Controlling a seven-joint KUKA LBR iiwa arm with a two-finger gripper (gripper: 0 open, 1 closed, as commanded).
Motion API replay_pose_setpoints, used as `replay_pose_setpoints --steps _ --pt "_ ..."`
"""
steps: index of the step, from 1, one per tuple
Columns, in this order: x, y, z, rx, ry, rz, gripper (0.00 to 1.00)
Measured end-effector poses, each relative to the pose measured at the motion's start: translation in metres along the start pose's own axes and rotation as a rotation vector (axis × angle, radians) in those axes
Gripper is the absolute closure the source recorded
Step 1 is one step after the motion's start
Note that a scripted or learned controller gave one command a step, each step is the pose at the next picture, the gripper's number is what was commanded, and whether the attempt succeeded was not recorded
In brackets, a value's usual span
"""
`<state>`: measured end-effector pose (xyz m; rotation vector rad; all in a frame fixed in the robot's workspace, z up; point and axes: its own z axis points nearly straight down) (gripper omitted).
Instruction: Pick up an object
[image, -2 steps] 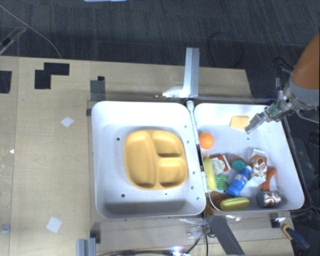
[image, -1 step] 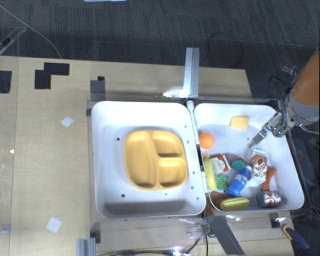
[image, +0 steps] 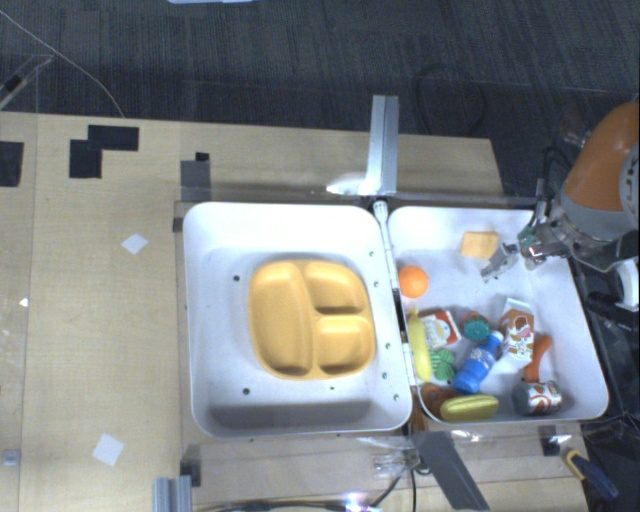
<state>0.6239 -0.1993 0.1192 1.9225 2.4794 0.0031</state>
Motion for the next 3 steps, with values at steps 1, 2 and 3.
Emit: replay_pose_setpoints --steps 1,2,3 --pt "-0.013 0.045 0.027 0.004 0.005 -0.031 0.0" --pt "-0.014 0.048 0.015 -0.009 -0.008 -0.039 1.0" --pt "-0.018 0.045 0.029 -0.002 -0.002 -0.117 1.0"
